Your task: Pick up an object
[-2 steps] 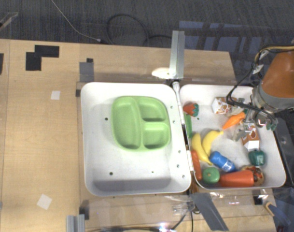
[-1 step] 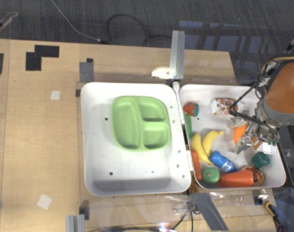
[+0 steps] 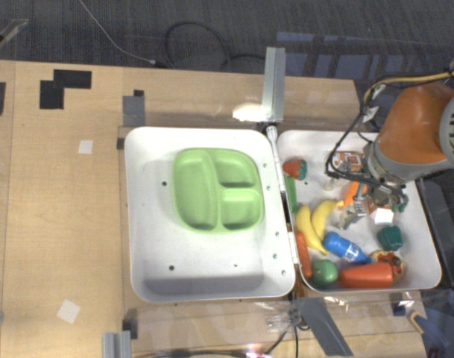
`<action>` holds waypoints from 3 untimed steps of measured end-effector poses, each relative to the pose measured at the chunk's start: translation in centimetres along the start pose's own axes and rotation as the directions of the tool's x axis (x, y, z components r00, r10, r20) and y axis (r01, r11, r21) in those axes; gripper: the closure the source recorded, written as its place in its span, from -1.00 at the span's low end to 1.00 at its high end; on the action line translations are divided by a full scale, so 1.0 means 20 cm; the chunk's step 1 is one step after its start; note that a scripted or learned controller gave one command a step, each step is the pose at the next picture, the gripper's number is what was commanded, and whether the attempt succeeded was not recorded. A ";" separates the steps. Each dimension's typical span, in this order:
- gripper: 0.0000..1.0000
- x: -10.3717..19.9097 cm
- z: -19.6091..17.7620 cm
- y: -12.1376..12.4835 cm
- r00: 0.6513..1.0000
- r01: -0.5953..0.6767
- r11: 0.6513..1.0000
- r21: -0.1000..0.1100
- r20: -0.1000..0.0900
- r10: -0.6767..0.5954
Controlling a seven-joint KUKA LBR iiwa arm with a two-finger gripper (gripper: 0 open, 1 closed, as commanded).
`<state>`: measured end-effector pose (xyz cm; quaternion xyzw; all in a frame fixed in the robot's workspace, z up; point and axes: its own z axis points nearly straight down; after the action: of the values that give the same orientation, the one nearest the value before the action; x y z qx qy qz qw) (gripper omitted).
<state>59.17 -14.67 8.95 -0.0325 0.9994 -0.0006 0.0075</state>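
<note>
The right bin (image 3: 428,271) holds several toy items. Among them are yellow bananas (image 3: 313,224), a blue bottle (image 3: 344,247), a green ball (image 3: 325,273), a long red-orange piece (image 3: 366,276), a dark green piece (image 3: 391,237), a white block (image 3: 383,216) and a red and green piece (image 3: 294,168). My gripper (image 3: 355,209) hangs low over the middle of this bin, just above the blue bottle and right of the bananas. An orange carrot-like piece (image 3: 350,194) lies right beside it. The arm's wrist hides what is under the gripper.
The left bin (image 3: 148,267) carries a light green divided tray (image 3: 215,189). A thin red piece (image 3: 303,253) and a green stick (image 3: 290,196) lie along the right bin's left wall. The arm's orange band (image 3: 413,129) looms over that bin's far right corner. Cables run behind the bench.
</note>
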 end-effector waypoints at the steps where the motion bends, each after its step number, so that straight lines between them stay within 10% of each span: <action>1: -1.00 -0.23 0.01 0.21 0.995 0.097 0.995 -0.001 -0.001 -0.097; 3: -1.00 0.29 -0.01 0.16 0.984 0.176 0.984 0.002 0.006 -0.176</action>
<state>53.27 -11.83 9.13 -0.1206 0.9926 -0.0020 0.0104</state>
